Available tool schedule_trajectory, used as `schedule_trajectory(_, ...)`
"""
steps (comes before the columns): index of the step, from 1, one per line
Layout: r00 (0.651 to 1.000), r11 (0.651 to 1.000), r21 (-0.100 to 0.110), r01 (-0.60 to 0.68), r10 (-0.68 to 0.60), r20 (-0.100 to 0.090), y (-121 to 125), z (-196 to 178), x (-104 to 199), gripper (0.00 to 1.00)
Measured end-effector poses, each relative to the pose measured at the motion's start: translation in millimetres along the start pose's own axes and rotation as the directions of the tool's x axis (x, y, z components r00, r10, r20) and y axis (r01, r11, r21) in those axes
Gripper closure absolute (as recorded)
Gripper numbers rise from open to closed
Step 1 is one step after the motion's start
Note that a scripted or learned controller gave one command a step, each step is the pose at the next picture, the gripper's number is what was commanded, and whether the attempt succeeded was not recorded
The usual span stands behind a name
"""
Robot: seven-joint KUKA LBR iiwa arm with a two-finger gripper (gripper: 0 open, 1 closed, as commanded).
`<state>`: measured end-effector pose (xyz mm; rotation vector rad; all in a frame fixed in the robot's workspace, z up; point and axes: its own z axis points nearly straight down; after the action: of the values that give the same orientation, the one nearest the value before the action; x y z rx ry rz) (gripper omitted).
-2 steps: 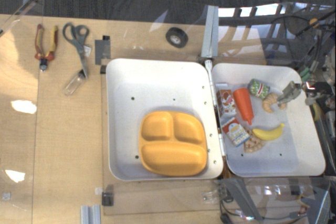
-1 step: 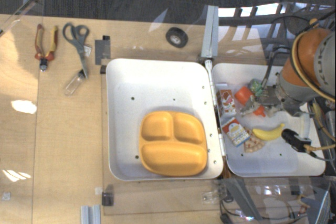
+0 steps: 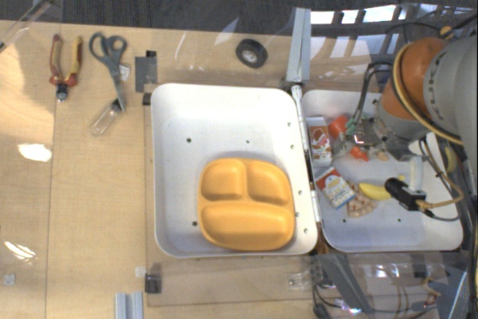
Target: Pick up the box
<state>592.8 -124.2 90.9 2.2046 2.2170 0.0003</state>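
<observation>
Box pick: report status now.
Gripper low over right bin, near box. Box upright by bin's left wall, ungrasped. Banana and snack packet lie nearby.

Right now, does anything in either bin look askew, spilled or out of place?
Nothing looks spilled or damaged. The yellow divided tray lies flat in the left bin. The small packets and box in the right bin lie loosely, some tilted, as jumbled picking items would.

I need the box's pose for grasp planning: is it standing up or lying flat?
Lying flat: the box shows its broad printed face upward against the right bin's left wall.
</observation>
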Motion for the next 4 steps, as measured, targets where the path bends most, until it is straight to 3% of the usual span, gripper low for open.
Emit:
schedule_trajectory(1, 1.000, 1.000, -0.004, 0.003, -0.003, -0.004, 2.0, -10.4, 3.0, 1.00)
schedule_trajectory(2, 0.996, 0.996, 0.001, 0.084, -0.084, -0.010, -22.9, -149.5, 45.2, 1.00)
schedule_trajectory(3, 0.996, 0.996, 0.003, 0.084, -0.084, -0.010, -23.2, -149.0, 45.1, 0.00)
schedule_trajectory(4, 0.999, 0.999, 0.005, -0.050, 0.050, -0.010, -40.6, -5.3, 33.3, 0.00)
